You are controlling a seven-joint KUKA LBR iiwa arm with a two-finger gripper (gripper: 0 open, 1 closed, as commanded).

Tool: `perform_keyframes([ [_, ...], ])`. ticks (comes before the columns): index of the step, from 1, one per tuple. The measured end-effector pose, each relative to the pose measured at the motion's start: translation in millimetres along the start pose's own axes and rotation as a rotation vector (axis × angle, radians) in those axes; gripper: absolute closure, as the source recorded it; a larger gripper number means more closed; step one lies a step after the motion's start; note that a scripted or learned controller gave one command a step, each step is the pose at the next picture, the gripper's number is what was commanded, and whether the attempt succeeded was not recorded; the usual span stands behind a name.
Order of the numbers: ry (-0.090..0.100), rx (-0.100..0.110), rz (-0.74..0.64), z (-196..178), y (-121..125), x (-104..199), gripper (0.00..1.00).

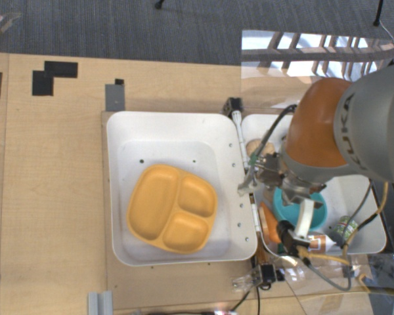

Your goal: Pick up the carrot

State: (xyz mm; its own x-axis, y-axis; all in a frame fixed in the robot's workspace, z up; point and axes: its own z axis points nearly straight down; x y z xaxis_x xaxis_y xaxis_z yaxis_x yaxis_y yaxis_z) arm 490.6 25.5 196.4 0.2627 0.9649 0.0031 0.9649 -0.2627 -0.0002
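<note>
The carrot [268, 220] is a small orange piece lying at the left wall of the right bin [374, 241], near its front corner. The gripper [257, 174] hangs under the grey and orange wrist, over the left side of that bin. It is a little behind the carrot and close to the divider between the bins. The wrist hides most of the gripper. Nothing visibly sits in its grasp.
A teal bowl [315, 210] sits just right of the carrot, partly under the arm. A pale rounded item [257, 148] lies at the bin's back left. A small can [345, 228] and an orange-white bottle [319, 243] lie at the front. The left bin [125, 136] holds a yellow divided plate [172, 207].
</note>
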Motion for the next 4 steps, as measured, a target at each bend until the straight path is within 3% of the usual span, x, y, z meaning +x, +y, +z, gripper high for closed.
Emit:
perform_keyframes([
  [1,0.000,-0.002,0.271,0,3,63,0.00],
  [2,-0.001,0.003,0.297,46,10,134,0.00],
  [3,0.004,-0.057,0.726,97,-25,192,0.00],
  [4,-0.001,-0.002,0.879,104,26,213,0.00],
])
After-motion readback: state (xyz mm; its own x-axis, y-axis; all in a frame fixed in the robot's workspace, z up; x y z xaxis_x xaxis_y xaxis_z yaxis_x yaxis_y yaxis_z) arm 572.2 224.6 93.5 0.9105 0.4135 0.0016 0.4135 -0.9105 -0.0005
